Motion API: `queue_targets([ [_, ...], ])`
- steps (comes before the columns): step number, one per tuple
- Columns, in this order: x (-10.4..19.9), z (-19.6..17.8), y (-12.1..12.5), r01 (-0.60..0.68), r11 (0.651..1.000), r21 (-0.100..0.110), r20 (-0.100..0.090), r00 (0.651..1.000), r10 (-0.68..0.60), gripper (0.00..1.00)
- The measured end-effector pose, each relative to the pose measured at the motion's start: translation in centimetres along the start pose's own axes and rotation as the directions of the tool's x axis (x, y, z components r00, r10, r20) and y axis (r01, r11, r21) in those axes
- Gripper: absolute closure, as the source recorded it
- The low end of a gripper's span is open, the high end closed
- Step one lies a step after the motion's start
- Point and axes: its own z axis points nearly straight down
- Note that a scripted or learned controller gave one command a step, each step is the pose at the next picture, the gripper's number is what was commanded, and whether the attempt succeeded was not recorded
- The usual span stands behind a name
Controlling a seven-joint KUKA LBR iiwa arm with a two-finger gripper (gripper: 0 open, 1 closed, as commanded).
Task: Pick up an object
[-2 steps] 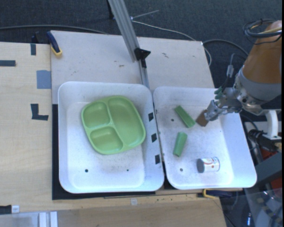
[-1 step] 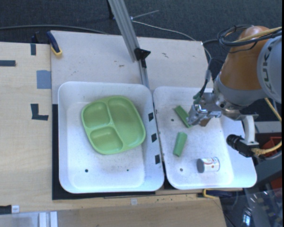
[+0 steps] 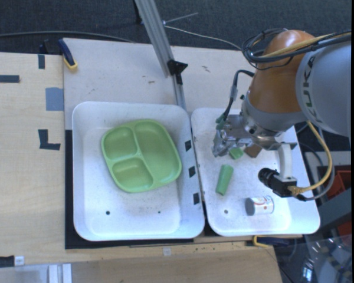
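Note:
In the right bin [image 3: 301, 220] lie a green cylinder [image 3: 224, 179], a small green block [image 3: 236, 153], a brown piece [image 3: 253, 151] partly hidden under the arm, and a small white can with a red label [image 3: 259, 205]. My gripper [image 3: 223, 144] hangs low over the upper left part of this bin. It is just left of the small green block and above the green cylinder. Nothing shows clearly inside it. The orange-banded wrist [image 3: 280, 75] hides the far part of the bin.
The left bin [image 3: 88, 217] holds a green divided plate [image 3: 140, 155]. A slanted metal rod [image 3: 159, 34] comes down to the wall between the two bins. A black camera unit [image 3: 274, 181] on the arm hangs over the right bin. Cables trail at the right.

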Motion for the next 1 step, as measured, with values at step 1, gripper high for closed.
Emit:
queue_targets([
  [1, 4.66, 1.69, -0.16, -0.002, 1.000, 0.003, 0.001, 1.000, 0.002, 1.00],
])
